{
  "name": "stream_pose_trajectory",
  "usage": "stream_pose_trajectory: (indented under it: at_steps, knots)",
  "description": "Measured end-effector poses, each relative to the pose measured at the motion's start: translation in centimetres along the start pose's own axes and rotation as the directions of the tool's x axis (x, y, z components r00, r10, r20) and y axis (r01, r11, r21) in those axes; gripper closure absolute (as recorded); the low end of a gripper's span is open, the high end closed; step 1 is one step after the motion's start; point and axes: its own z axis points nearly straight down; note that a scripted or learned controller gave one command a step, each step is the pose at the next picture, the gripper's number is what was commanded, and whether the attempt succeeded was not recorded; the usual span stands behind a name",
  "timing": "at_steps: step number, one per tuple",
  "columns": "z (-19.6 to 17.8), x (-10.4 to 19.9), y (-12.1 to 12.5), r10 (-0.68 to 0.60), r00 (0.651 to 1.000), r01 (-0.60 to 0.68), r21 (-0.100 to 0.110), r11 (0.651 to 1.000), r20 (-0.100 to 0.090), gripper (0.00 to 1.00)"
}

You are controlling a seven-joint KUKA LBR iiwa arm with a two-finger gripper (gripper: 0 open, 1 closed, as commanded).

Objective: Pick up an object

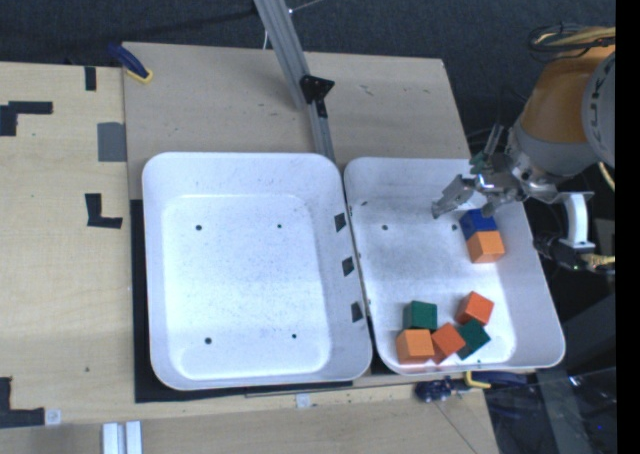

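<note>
So the fingers (458, 199) hang over the right bin (395, 262), can't tell if they're open or closed. A blue block (477, 223) and orange block (486, 246) sit just beside them; the other blocks (440, 330) are clustered further off, near the bin's front wall.

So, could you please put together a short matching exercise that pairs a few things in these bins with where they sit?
Things:
1. gripper
2. blue block
3. green block
4. left bin

Places:
A. directly above the orange block at the right bin's near edge
B. under the gripper, touching an orange block
C. beside the right bin, across the divider
D. over the right bin's far half

Pairs: 1-D, 2-B, 3-A, 4-C
</note>
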Motion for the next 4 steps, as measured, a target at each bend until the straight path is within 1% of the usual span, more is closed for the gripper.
stream_pose_trajectory:
  at_steps: [1, 2, 3, 4]
  knots:
    - [4.7, -0.6, 0.2, 0.000, 1.000, 0.000, -0.001, 1.000, 0.001, 0.00]
    - [3.4, -0.5, 0.4, -0.002, 1.000, 0.002, -0.005, 1.000, 0.001, 1.00]
    - [-2.7, -1.1, 0.7, 0.000, 1.000, 0.000, -0.012, 1.000, 0.002, 1.00]
    - [-8.2, -0.6, 1.7, -0.001, 1.000, 0.001, -0.013, 1.000, 0.002, 1.00]
